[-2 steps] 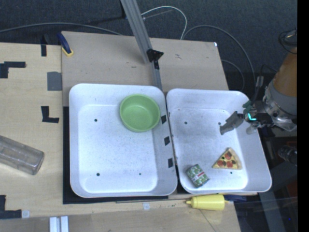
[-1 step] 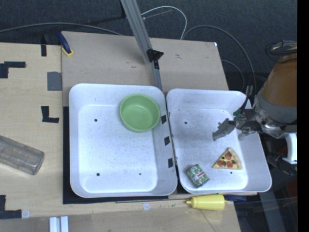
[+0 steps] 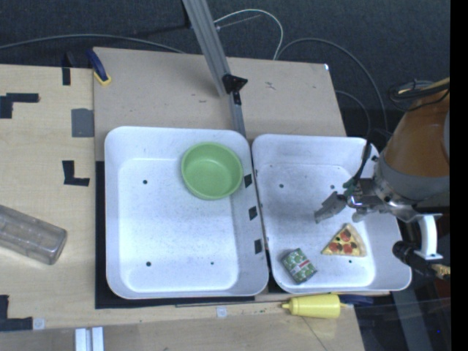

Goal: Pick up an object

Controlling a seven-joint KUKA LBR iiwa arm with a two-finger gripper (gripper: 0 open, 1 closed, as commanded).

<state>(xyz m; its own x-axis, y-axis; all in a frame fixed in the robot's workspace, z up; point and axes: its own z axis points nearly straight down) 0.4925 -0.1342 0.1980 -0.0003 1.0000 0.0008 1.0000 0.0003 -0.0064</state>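
In the right bin [image 3: 307, 159] lie a pizza-slice toy [image 3: 344, 242] near the front right and a small green packet [image 3: 299, 265] at the front. My gripper [image 3: 333, 205] hangs just above and left of the pizza slice, over the bin floor, with nothing between its fingers that I can see. A green bowl [image 3: 211, 170] sits at the back right of the left bin [image 3: 139, 218]. The arm's orange band [image 3: 417, 148] is at the far right.
A yellow bottle [image 3: 316, 306] lies on the bench in front of the right bin. A clear plastic cylinder [image 3: 29, 234] lies at the left. A grey pole [image 3: 212, 42] slants down to the divide between the bins. Cables run behind.
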